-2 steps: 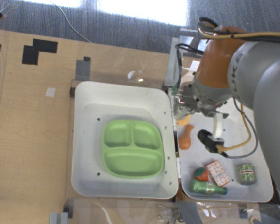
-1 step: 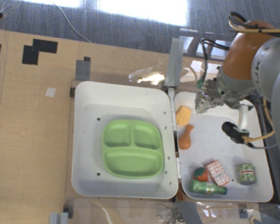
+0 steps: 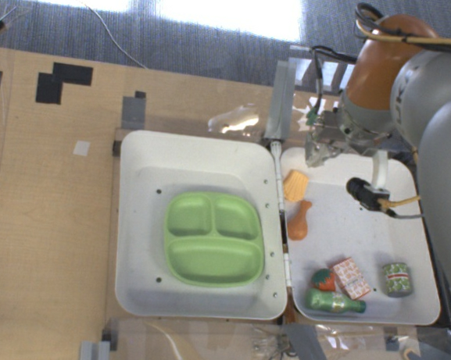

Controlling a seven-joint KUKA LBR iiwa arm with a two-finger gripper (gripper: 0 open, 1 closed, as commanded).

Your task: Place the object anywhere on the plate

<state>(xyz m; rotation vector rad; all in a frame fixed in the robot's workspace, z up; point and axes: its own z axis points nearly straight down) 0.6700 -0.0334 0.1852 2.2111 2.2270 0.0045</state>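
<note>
Two shallow white bins are seen side by side on the bench. In the left bin (image 3: 133, 206) a green plate (image 3: 213, 238) with three compartments is set flat near the middle; nothing is seen lying on it.

The loose objects are all located in the right bin (image 3: 415, 255). A yellow-orange wedge (image 3: 295, 184) is noted at the bin's upper left, close to the dividing wall. Just below it an orange drumstick-shaped piece (image 3: 300, 220) is seen, lying tilted. Near the front edge a green bottle (image 3: 338, 303) is laid on its side, with a small red-and-green item (image 3: 324, 280) touching it from above and a red-and-white patterned packet (image 3: 352, 277) just beside that. A small green can (image 3: 396, 279) is placed apart at the right.

The gripper (image 3: 319, 154) is recorded over the far left corner of the right bin, above the wedge and apparently clear of it. Whether its claw is apart or together cannot be told; the fingertips are blurred against the bin wall. No object is seen between them
</note>
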